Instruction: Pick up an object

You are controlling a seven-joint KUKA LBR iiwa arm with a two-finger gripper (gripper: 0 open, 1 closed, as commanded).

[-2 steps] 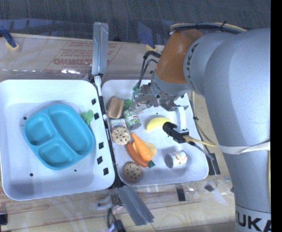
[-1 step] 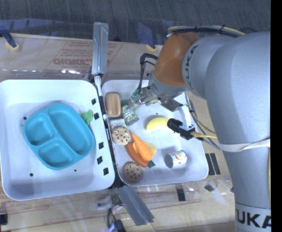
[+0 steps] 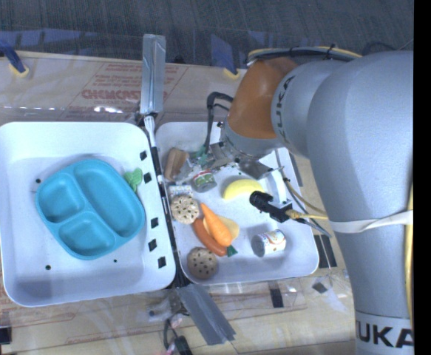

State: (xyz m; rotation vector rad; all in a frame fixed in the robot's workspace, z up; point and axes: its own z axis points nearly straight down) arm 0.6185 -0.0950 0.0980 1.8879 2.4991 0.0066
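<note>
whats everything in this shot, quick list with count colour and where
shallow white plastic bins: 2, white, side by side on the bench
blue divided plastic tray: 1, light blue, three compartments, in the left bin
small green toy piece: 1, green, left bin, at the tray's right edge
orange toy carrot: 1, orange, middle of the right bin
round speckled cookies: 2, tan, right bin near the divider, one above the carrot, one below
yellow rounded toy fruit: 1, yellow, right bin, upper middle
small white printed cup: 1, white, on its side, right bin
grey arm with orange band: 1, reaching in from the right
two-finger gripper: 1, over the right bin's upper left
</note>
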